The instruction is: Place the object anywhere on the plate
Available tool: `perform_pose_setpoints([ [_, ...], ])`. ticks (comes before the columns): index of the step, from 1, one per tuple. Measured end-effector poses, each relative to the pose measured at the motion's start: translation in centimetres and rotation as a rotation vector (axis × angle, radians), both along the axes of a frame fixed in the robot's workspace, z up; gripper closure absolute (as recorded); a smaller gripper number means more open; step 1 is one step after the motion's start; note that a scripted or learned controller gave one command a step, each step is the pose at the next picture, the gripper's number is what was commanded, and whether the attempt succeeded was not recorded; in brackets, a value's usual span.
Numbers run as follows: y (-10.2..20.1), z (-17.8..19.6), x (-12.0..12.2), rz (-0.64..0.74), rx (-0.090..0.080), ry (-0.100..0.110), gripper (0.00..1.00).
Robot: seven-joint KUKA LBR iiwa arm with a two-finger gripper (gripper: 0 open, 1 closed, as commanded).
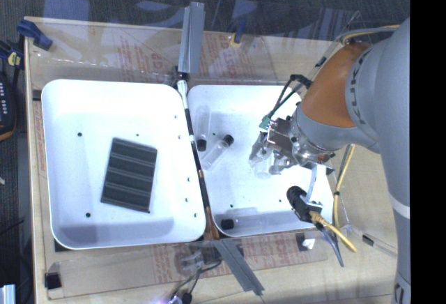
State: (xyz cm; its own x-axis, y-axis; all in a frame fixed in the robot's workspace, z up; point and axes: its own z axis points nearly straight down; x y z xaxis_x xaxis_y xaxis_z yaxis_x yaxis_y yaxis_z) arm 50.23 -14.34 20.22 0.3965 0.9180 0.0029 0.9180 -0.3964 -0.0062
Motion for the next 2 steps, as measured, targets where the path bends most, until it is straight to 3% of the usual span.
perform_pose_setpoints([
  [1,7.9,-1.2,7.0,-0.051,-0.003,0.002,1.00],
  [2,17.3,0.8,11.4,0.151,-0.003,-0.003,1.00],
])
